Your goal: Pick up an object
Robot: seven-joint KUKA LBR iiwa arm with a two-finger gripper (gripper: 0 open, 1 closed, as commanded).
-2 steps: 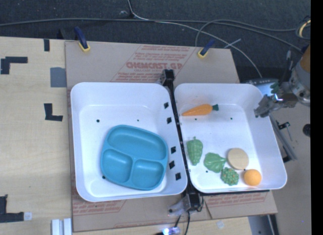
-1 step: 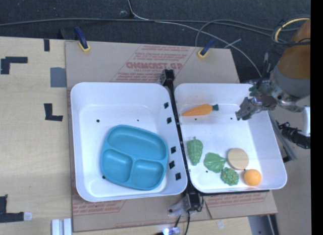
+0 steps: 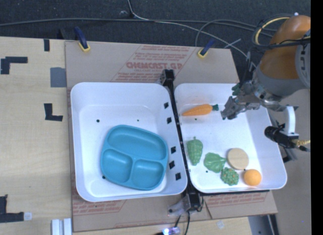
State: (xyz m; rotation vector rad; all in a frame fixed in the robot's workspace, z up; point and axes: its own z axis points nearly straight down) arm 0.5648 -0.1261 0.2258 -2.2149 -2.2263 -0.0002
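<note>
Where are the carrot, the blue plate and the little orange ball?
carrot [image 3: 197, 110]: camera view, middle of its orange body, right bin.
blue plate [image 3: 133, 157]: camera view, the ridge between its compartments, left bin.
orange ball [image 3: 252, 177]: camera view, its centre, near corner of the right bin.
</note>
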